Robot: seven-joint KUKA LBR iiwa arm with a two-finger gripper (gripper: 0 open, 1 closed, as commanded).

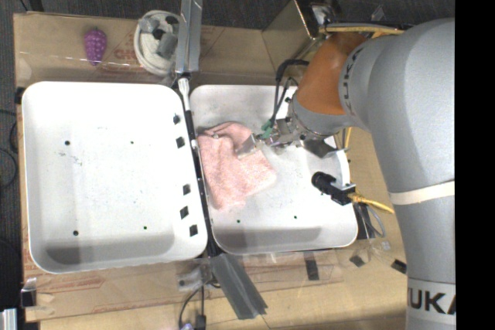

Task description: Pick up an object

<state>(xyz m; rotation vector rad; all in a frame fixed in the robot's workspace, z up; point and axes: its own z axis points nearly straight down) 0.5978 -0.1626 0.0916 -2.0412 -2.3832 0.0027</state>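
Observation:
A pink cloth [232, 168] lies crumpled in the right bin [309, 232], against its left wall. The gripper [251, 144] is low over the cloth's upper right corner, its tips at the fabric's edge. The grey arm with the orange band reaches in from the right and covers the bin's right part. Whether any fabric sits between the tips cannot be made out.
The left bin [100, 251] stands beside the right one, with a grey divider bar [192, 166] between them. Behind the bins, on the bench, are a purple grape-like toy [95, 45] and a white roll [157, 41]. A black cable connector [331, 187] hangs over the right bin.

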